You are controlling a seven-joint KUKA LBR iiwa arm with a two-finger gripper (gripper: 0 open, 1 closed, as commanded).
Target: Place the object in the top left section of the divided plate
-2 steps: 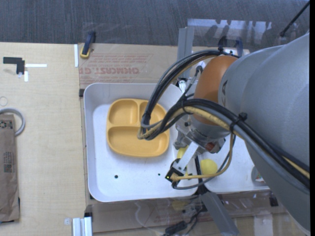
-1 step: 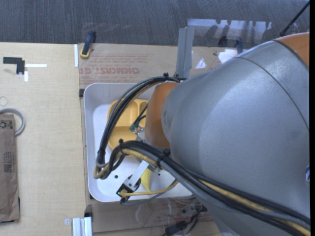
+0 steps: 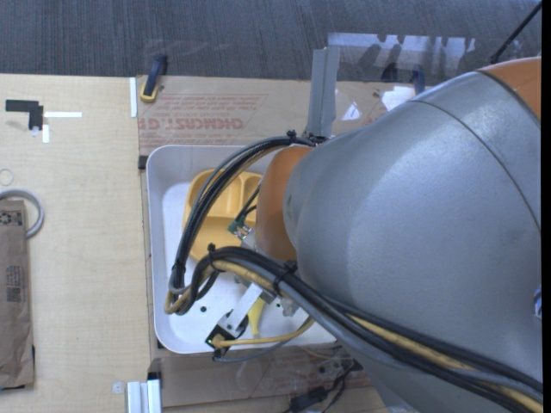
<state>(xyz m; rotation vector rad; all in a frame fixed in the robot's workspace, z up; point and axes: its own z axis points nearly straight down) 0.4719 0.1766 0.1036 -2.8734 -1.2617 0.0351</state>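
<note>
A yellow divided plate [image 3: 217, 206] lies in the white bin [image 3: 165, 231] on the left, and only its left part shows from under the arm. The big grey arm with its orange band [image 3: 277, 205] covers most of the bin and the right side of the view. Black and yellow cables [image 3: 196, 274] loop over the plate and the bin floor. The gripper's wrist hardware [image 3: 237, 317] hangs low over the bin's near edge. Its fingertips are hidden among cables and brackets. The object is hidden from me.
Brown cardboard [image 3: 207, 106] lies behind the bin, with a yellow-handled tool [image 3: 153, 77] on it. A brown paper bag [image 3: 13, 282] and a black and white marker [image 3: 34, 114] rest on the wooden bench at the left.
</note>
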